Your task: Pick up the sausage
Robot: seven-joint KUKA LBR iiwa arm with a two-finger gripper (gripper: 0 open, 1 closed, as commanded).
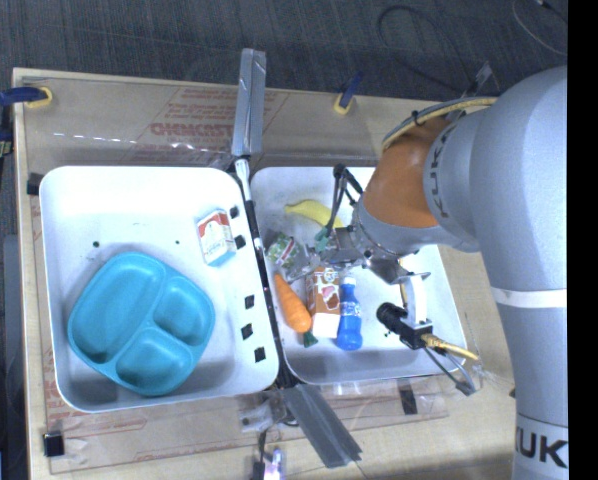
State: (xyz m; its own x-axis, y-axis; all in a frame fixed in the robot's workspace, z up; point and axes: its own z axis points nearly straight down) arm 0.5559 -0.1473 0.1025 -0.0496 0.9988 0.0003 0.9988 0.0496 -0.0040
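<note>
– Logging materials first: we see two shallow white plastic bins, the left bin (pixel 54 218) and the right bin (pixel 449 298), both smooth with rounded corners. They sit side by side on a pale worktop (pixel 129 118) with red print under a clear sheet. Dark ribbed flooring lies behind it.

– Agreed. The left bin holds a glossy blue divided plate (pixel 139 320) and a small red-and-white carton (pixel 214 236). And the sausage?

– We mark the sausage (pixel 325 286) as the short reddish-brown piece in the right bin. It lies between the tapered orange carrot (pixel 294 308) and the blue bottle (pixel 349 318), close against both.

– The curved yellow banana (pixel 309 211) is at the far wall, and a crinkly wrapper (pixel 284 251) lies beside it.

– The hand (pixel 345 250) hangs low, just above the sausage. We cannot tell whether it is apart or together, as the grey arm (pixel 509 168) covers it.
</note>
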